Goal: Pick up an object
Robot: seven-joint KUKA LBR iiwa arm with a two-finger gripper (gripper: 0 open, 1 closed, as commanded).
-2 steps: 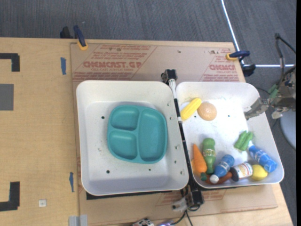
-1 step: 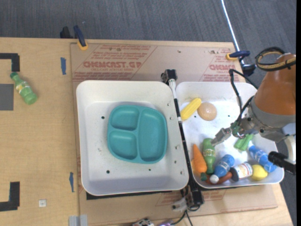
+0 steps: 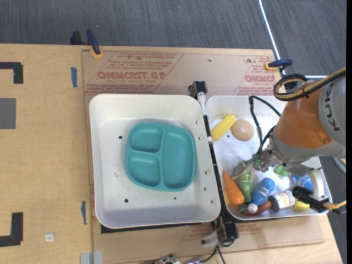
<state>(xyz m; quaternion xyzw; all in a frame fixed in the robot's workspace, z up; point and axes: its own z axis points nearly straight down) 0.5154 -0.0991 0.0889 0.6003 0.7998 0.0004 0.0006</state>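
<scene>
The right bin [image 3: 258, 104] holds a pile of small items: a yellow corn cob [image 3: 223, 126], a tan ball [image 3: 242, 130], an orange carrot [image 3: 232, 187], a blue bottle [image 3: 263, 190], a green bottle [image 3: 245, 183], a small white bottle with a red cap [image 3: 280, 200] and a yellow piece [image 3: 302, 205]. My gripper [image 3: 258, 164] reaches down from the orange wrist [image 3: 300, 128] into the middle of this pile, just above the green and blue bottles. The wrist hides its fingers. Nothing visibly hangs from it.
The left bin [image 3: 104, 147] holds a teal divided plate [image 3: 161, 155] in its middle. A black bracket [image 3: 197, 88] stands at the far end of the rim between the bins. Cables loop above the wrist [image 3: 289, 87]. Cardboard and wooden bench surround the bins.
</scene>
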